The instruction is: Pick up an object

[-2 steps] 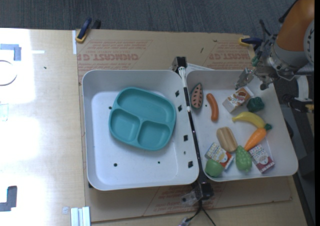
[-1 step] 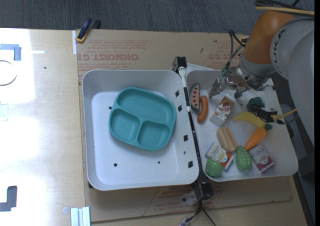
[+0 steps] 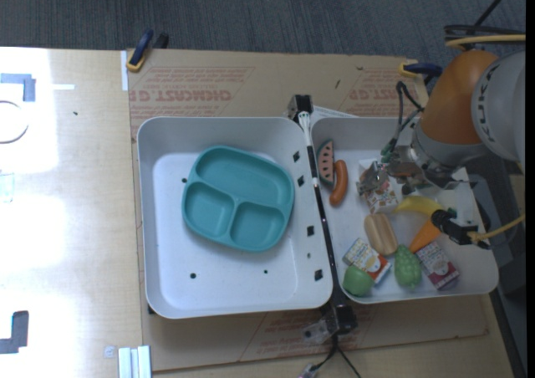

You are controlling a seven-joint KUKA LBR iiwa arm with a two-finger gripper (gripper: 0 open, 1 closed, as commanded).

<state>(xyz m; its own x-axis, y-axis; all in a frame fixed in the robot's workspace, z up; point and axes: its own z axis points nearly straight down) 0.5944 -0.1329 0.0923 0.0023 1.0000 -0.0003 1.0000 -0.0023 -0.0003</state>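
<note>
Nearest me, along the right bin's front wall, sit one green apple, one knobbly green vegetable, and two small printed cartons; behind them lie one bread roll, one orange carrot, one yellow banana, one sausage and one watermelon slice. Two white bins stand side by side; the left bin holds one smooth teal three-compartment tray; the gripper hangs over a crinkly packet, its grip hard to make out.
</note>
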